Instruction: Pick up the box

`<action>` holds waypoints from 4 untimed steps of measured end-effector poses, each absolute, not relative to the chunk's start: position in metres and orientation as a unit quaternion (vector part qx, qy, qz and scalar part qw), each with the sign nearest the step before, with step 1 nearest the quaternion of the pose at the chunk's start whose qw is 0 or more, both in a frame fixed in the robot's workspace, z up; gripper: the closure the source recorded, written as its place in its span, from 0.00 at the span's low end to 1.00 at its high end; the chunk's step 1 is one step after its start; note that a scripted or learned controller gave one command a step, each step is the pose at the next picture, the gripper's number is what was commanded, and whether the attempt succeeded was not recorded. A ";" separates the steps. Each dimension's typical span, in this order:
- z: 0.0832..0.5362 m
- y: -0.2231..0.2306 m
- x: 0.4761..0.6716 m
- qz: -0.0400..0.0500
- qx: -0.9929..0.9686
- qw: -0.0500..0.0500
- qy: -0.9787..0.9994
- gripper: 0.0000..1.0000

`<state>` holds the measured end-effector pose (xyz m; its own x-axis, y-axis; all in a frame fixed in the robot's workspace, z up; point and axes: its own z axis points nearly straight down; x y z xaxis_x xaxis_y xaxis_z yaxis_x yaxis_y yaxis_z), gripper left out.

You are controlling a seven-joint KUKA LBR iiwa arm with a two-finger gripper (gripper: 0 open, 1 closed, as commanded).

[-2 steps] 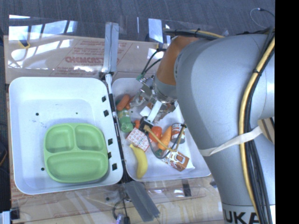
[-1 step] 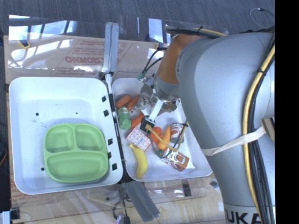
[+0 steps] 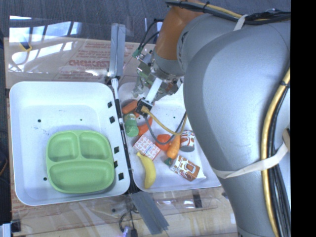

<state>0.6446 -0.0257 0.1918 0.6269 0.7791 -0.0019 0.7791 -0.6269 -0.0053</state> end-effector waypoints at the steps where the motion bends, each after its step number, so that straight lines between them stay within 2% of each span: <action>1: 0.190 -0.008 0.607 0.003 -0.910 0.002 -0.415 1.00; 2: 0.313 0.033 0.606 0.003 -0.937 0.002 -0.350 1.00; 3: 0.249 0.044 0.542 0.004 -0.943 0.002 -0.333 1.00; 4: 0.269 0.147 0.529 0.002 -0.819 0.001 -0.574 1.00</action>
